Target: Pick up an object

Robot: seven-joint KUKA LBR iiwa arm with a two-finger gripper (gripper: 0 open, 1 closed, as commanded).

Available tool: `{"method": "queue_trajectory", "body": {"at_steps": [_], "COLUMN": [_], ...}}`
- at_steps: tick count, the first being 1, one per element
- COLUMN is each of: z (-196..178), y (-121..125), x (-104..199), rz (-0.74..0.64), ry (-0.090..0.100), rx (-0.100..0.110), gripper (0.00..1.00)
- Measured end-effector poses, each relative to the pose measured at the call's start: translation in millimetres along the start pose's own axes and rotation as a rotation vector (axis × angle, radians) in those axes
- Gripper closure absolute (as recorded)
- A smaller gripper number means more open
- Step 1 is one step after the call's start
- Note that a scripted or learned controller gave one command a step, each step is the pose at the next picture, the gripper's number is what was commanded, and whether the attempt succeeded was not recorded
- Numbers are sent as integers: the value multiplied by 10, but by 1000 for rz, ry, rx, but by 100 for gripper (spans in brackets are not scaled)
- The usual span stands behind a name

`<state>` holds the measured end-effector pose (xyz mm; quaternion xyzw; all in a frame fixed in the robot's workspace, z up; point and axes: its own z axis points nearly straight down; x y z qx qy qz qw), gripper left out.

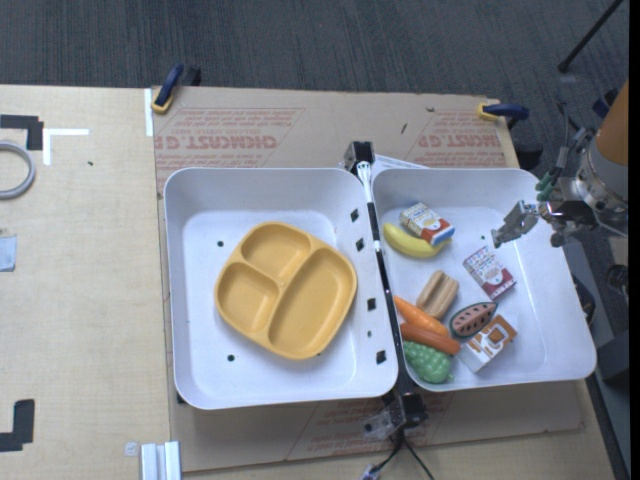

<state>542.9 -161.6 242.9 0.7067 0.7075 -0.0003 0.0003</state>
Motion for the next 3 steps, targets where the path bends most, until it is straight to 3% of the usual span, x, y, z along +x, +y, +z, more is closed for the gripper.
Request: {"method": "queue_trajectory", "body": {"at_steps": [1, 2, 3], "z": [1061, 963, -101], "y": [-478, -464, -604], "x": [326, 320, 956], "rz": [-354, -351, -285], "ry": [1, 0, 0], "rx": [0, -3, -2], "gripper": [0, 100, 100]}}
